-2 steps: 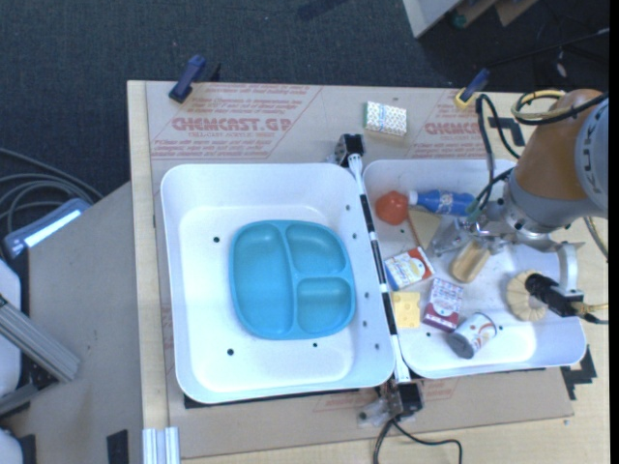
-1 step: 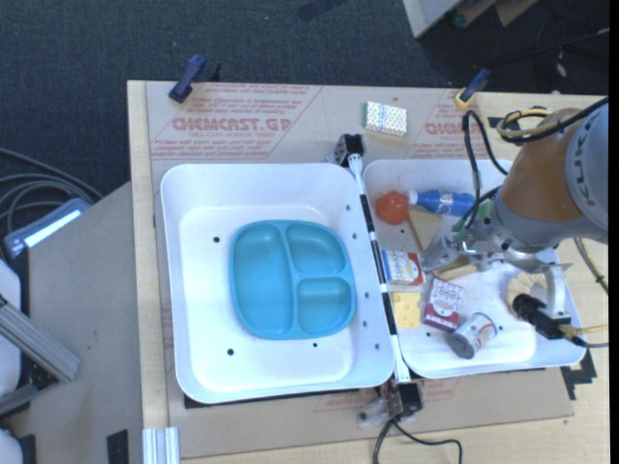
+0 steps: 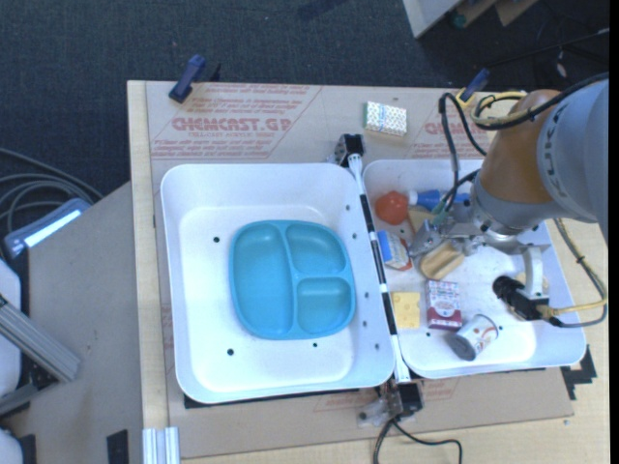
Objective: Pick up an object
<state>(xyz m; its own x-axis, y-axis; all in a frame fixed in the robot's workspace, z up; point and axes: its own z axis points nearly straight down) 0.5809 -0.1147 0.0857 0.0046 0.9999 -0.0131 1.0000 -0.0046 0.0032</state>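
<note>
Table (image 3: 251, 114): flat brown sheet, matte, printed with red lettering. It carries two bins side by side.

Bins, count 2: shallow, white, smooth plastic with rounded corners. The left bin (image 3: 193, 259) holds one thing. The right bin (image 3: 513, 351) holds the small items.

My arm (image 3: 571, 153): grey, rounded casing with one orange band (image 3: 513, 158) above the wrist. It reaches in over the right bin.

Plate (image 3: 290, 278), count 1: teal plastic, glossy, a rounded rectangle divided into three compartments. It lies flat in the middle of the left bin.

My gripper (image 3: 440, 238): low over the middle of the right bin, directly above the tan block. I cannot tell whether it is open or closed, and nothing is visibly held.

Task's thing: the tan block (image 3: 437, 264), count 1, dull, wood-like and oblong. It lies tilted on the right bin's floor just under the gripper.

Other items in the right bin, one of each:
- carton (image 3: 444, 303), red and white, boxy, just below the tan block
- can (image 3: 476, 336), short cylinder on its side, near the bin's front edge
- yellow square (image 3: 406, 309), flat, beside the carton
- red round piece (image 3: 392, 206), smooth, at the back left
- tube (image 3: 392, 251), blue and white, against the left wall
- small blue-and-white piece (image 3: 426, 199), too hidden to name

Outside the bins: one small patterned box (image 3: 386, 118) and a blue clamp (image 3: 186, 78) at the sheet's back edge.
</note>
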